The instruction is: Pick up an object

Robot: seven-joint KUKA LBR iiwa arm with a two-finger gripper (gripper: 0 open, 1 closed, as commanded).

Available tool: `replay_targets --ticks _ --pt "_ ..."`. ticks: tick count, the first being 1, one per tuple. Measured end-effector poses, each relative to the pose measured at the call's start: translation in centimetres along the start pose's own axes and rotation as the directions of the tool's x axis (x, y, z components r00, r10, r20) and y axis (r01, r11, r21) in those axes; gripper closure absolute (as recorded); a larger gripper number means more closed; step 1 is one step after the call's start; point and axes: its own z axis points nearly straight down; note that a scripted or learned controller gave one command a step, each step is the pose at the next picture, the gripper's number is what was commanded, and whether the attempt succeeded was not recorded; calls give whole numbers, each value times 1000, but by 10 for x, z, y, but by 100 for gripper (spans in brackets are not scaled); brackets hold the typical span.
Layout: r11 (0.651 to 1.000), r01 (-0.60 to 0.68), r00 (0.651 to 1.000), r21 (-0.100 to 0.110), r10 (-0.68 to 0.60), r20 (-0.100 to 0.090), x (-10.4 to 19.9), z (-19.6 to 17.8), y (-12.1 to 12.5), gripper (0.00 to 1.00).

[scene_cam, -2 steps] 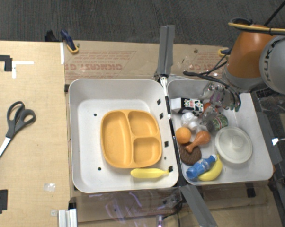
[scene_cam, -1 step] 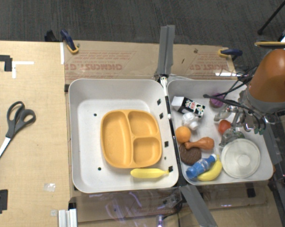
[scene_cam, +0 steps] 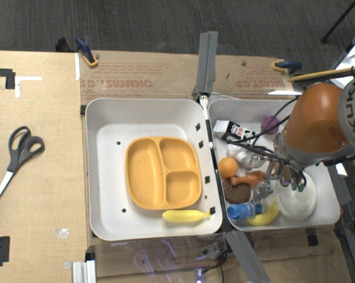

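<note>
Hovered low over the right bin with the tool; could not tell whether apart, together or clamped on anything, being hidden under the wrist.

Judged the nearest candidates to be a translucent bowl, just beside and below the tool, and a yellow banana toy at the bin's near edge. Looked light and stiff, the bowl: thin-walled, slick, best pinched across the rim. Looked firmer to take, the banana toy, across its narrow middle, though crowded against a blue bottle.

Lay further left of the tool, towards the divider: an orange ball, round and likely to roll off, and a brown disc lying flat, hard to get under.
</note>
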Motion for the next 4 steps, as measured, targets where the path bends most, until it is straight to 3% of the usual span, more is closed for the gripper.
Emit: replay_targets --ticks 1,2,3,4 --pt "995 -95 995 1 95 -2 -18 -159 -62 0" --pt "918 -397 918 2 397 -4 -13 -39 -75 0" --pt "940 -341 940 1 341 -3 -14 0 -11 0" --pt "934 -356 934 1 356 10 29 -3 -13 0"
